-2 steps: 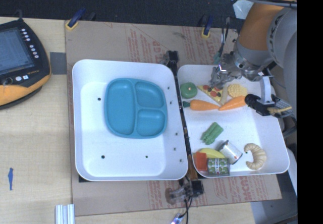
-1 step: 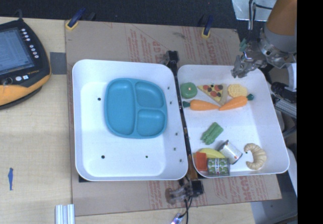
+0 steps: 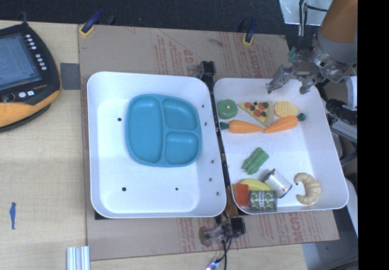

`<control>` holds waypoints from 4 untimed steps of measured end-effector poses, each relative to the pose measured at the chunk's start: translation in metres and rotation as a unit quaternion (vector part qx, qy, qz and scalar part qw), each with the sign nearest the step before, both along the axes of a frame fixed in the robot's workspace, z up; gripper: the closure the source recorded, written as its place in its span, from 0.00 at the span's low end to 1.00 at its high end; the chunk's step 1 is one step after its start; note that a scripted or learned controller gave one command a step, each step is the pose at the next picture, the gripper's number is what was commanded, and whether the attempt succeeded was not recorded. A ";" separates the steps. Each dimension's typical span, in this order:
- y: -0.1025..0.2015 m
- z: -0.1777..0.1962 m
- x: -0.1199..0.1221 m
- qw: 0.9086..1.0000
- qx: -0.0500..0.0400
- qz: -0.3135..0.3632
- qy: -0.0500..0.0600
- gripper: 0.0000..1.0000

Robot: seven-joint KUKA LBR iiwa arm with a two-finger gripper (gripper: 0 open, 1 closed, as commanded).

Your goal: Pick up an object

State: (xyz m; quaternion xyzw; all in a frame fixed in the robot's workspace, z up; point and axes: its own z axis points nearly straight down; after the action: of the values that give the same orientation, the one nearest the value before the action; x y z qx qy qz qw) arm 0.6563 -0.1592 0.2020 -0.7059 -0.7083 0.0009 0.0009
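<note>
Several toy foods lie in the right bin (image 3: 331, 141); the gripper (image 3: 290, 84) hovers spread and empty above its far edge. Nearest, the toy carrot (image 3: 281, 124) looks light, rigid, slick: best pinched across its middle.

Left of the metal claw (image 3: 289, 82), smooth matt blue plastic plate (image 3: 163, 130); glossy white plastic bins (image 3: 103, 141), pale wood-grain counter (image 3: 42, 190)
</note>
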 end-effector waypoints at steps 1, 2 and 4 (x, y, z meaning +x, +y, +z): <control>0.030 -0.111 -0.078 1.000 0.000 0.000 0.002 0.00; 0.018 -0.111 -0.002 1.000 0.002 0.000 0.005 0.00; -0.028 -0.110 0.000 1.000 0.000 0.000 0.001 0.00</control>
State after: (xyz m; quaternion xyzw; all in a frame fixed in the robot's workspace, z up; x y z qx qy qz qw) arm 0.6559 -0.1872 0.0918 -0.7062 -0.7080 0.0012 0.0018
